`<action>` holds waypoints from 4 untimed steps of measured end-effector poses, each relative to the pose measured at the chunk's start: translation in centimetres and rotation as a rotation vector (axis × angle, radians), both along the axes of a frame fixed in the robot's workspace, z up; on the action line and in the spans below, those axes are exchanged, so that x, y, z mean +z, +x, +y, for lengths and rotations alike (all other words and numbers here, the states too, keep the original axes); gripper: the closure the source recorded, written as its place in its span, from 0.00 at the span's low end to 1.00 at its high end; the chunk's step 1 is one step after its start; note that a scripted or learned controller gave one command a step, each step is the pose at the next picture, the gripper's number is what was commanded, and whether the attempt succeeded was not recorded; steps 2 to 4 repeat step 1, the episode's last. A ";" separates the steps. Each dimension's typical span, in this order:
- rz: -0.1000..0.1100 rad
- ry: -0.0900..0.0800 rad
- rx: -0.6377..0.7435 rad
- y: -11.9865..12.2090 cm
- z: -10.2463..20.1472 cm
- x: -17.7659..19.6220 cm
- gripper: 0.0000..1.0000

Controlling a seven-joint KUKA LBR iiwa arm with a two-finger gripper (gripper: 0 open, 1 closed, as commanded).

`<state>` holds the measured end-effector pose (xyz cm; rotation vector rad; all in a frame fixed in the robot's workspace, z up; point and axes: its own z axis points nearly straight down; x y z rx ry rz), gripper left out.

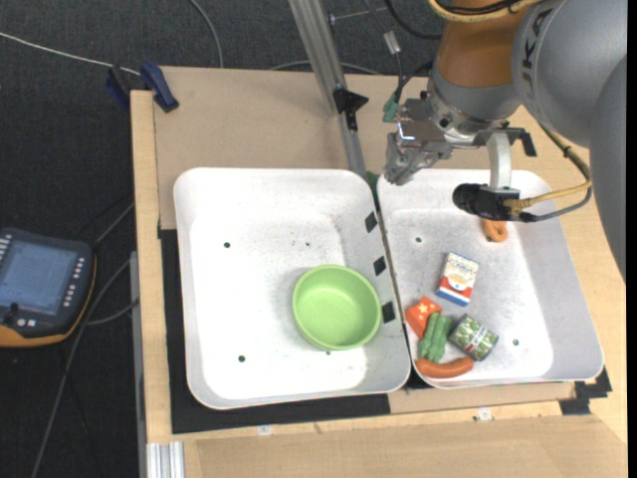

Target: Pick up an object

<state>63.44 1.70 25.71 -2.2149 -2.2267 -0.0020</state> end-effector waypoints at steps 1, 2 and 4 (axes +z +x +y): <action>0.000 0.000 -0.001 0.9 5.2 -0.6 1.00; 0.000 0.000 -0.001 0.9 5.2 -0.6 1.00; 0.000 0.000 -0.001 0.9 5.2 -0.6 1.00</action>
